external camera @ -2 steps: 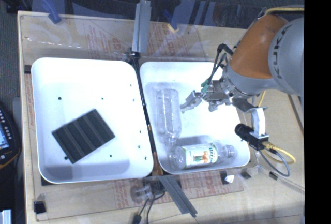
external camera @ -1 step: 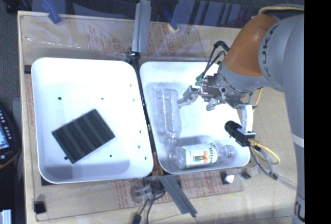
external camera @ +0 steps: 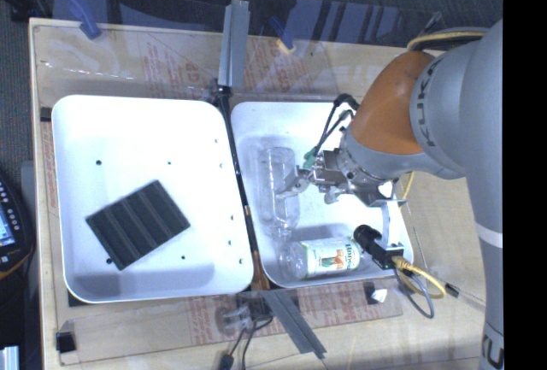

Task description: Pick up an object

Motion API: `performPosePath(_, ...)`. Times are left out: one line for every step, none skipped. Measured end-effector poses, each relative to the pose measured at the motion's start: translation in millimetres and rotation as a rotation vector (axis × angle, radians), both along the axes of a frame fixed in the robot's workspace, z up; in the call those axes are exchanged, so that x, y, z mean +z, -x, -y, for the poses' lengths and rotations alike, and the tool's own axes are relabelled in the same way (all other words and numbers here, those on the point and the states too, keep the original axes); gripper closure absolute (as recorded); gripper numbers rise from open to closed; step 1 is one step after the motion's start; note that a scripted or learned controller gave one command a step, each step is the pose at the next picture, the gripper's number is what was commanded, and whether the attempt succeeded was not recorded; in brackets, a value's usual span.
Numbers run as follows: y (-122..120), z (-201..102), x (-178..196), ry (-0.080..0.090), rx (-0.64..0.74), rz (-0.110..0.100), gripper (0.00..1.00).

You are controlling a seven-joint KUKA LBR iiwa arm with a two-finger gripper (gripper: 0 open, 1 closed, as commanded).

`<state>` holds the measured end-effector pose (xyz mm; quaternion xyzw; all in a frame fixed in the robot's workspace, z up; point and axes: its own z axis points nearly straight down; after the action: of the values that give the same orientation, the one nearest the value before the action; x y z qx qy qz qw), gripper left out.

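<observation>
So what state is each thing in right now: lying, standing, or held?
Black ribbed panel: lying flat in the left bin, askew to its walls.
Clear bottle: on its side in the right bin, beside the gripper.
Labelled bottle: on its side along the right bin's near wall.
Gripper: low over the right bin, close to the clear bottle.

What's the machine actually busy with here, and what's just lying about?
In the job: gripper; clear bottle beside it; labelled bottle, same right bin.
Lying about: black ribbed panel, off in the left bin.
</observation>
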<state>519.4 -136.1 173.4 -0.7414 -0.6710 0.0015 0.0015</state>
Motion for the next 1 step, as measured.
performPosePath(-13.9,-14.4,-29.8,-0.003,0.103,-0.002,0.00)
